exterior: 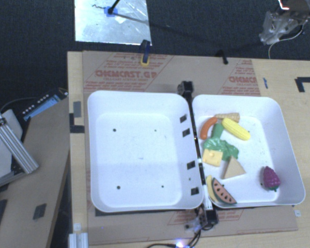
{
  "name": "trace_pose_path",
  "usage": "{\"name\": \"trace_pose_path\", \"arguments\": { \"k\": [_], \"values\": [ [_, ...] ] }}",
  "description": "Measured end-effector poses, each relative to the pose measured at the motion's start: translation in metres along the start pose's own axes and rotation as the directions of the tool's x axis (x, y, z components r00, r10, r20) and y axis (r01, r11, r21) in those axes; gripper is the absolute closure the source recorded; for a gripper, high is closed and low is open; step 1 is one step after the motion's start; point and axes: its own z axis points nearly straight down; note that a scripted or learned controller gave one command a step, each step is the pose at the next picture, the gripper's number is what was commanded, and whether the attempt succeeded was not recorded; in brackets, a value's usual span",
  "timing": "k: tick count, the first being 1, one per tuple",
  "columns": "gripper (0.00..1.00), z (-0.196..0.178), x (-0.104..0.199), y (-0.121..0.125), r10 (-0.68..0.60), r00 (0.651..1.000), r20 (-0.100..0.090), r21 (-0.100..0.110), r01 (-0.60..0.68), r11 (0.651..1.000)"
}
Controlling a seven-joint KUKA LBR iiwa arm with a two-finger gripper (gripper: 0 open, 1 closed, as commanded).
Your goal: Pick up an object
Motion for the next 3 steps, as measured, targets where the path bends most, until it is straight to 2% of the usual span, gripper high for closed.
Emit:
{"name": "trace_pose_path", "arguments": {
  "k": [1,2,3],
  "values": [
    [1.00,0.108,0.049,-0.004,-0.009,1.000,-0.006,0.025,0.009,1.000],
    [1.00,-0.009,0.004,0.000,0.000,1.000,-0.001,0.003,0.000,1.000],
    [1.00,0.121,0.060,-0.003,-0.010,1.000,-0.007,0.028,0.010,1.000]
  ]
}}
